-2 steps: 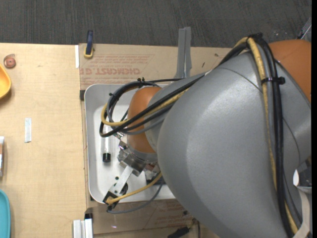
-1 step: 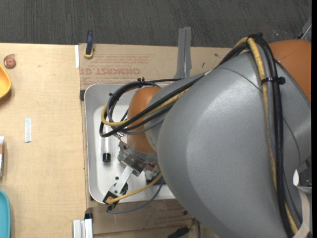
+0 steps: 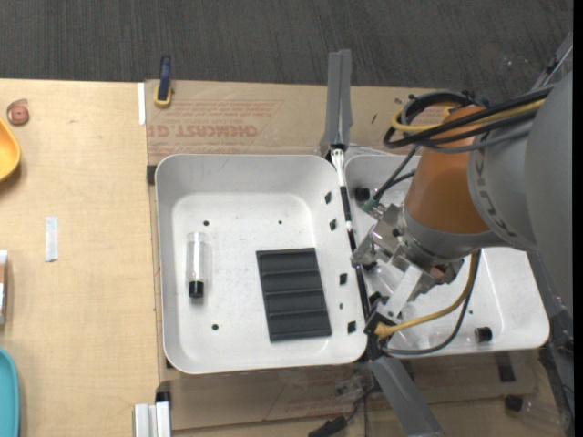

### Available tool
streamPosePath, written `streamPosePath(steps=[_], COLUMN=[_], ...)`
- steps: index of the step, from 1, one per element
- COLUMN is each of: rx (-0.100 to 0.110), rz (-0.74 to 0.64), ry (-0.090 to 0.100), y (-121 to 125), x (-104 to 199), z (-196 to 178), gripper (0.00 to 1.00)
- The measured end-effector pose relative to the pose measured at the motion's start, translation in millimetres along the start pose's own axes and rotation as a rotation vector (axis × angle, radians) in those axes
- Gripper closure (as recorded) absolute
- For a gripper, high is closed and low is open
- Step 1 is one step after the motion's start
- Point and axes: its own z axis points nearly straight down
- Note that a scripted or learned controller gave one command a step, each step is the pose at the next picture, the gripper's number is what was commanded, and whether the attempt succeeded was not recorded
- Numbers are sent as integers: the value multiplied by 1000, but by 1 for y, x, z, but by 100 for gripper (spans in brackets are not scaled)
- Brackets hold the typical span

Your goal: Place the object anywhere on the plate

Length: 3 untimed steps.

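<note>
Sitting in the left bin (image 3: 173, 244): a clear tube (image 3: 196, 264) with a black cap, lying lengthwise near the left wall, and a black ribbed plate (image 3: 293, 293) beside it toward the middle, the two apart. Arm (image 3: 455, 189) reaches over the right bin (image 3: 519, 326); gripper (image 3: 393, 285) sits low at the divider between bins. Can't tell its state.
</note>
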Motion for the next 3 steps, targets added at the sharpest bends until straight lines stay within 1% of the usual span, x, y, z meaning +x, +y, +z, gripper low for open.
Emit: streamPosePath(steps=[1,2,3], rx=[2,-1,0], rz=[3,323,283], ry=[-3,-1,-4], y=[1,-36,-77], x=[-1,46,93], z=[-8,-104,-48], gripper=[100,100,100])
